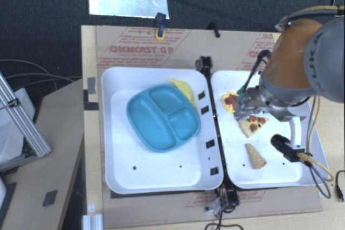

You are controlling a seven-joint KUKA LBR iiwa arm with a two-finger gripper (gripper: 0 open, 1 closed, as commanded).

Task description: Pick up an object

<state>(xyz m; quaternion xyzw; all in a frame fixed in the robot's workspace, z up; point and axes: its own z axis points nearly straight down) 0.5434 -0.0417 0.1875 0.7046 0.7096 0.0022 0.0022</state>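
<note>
The surface (91, 132) is a light wooden board; on it lies a brown sheet of cardboard (140, 46) with red printed letters; two shallow white bins rest side by side on the cardboard, the left bin (116, 169) and the right bin (285, 172), touching along a dark middle divider (213, 116); a yellow clip (160, 27) sits at the cardboard's far edge.

Robotics lab: grey arm (310, 59), cardboard-topped bench (140, 43), aluminium framing (19, 116), loose cables (38, 81).
</note>
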